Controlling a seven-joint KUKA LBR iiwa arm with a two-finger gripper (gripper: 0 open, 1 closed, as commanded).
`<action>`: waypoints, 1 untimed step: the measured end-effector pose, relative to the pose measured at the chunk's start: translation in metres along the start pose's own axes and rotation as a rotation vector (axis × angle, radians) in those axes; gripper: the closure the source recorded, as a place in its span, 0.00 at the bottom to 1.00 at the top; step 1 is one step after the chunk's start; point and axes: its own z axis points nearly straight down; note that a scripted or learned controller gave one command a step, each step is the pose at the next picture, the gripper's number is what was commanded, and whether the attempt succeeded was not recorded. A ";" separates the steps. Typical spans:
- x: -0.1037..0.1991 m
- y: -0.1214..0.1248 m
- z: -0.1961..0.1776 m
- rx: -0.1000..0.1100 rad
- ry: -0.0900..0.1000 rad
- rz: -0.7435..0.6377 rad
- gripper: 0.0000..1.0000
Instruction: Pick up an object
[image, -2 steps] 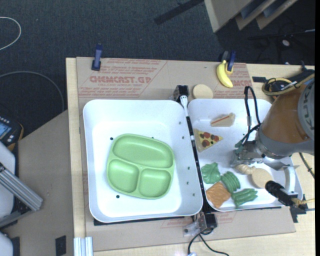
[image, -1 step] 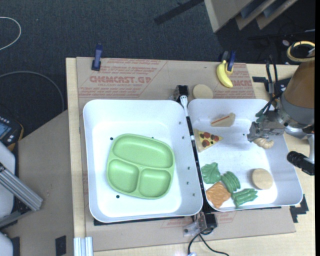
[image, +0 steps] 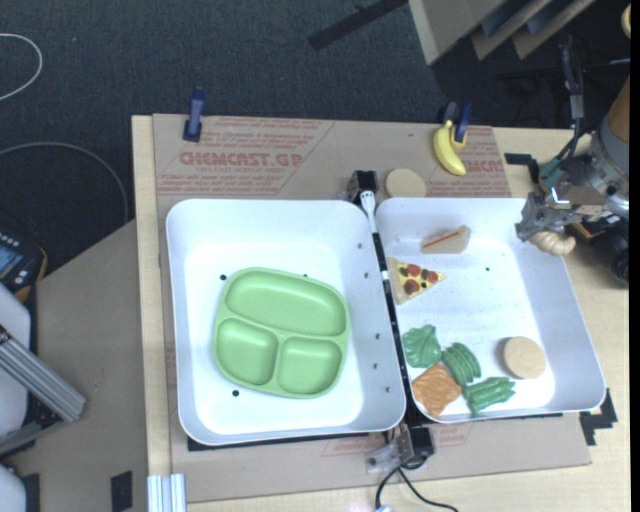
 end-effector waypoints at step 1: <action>0.023 -0.050 -0.029 0.015 0.004 0.003 1.00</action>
